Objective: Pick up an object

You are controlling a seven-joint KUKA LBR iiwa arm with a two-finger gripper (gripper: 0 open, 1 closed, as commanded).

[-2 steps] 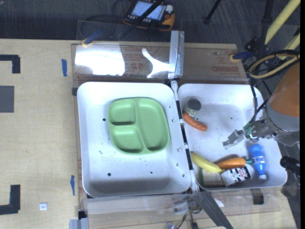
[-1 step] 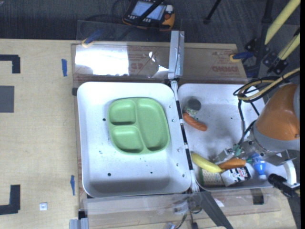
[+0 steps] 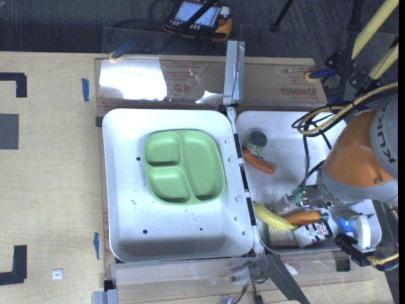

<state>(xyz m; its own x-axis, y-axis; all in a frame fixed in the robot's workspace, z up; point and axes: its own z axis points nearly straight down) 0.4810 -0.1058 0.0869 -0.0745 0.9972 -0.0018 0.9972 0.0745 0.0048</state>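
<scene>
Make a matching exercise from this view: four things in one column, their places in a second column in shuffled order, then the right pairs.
Things:
1. green divided plate
2. banana
3. carrot
4. handheld controller

Places:
A. on the floor beyond the bench, past the bins' far side
B. far half of the right bin, lying apart from the heap
C. middle of the left bin
D. near end of the right bin, by the wall between the bins

Pairs: 1-C, 2-D, 3-B, 4-A
</scene>
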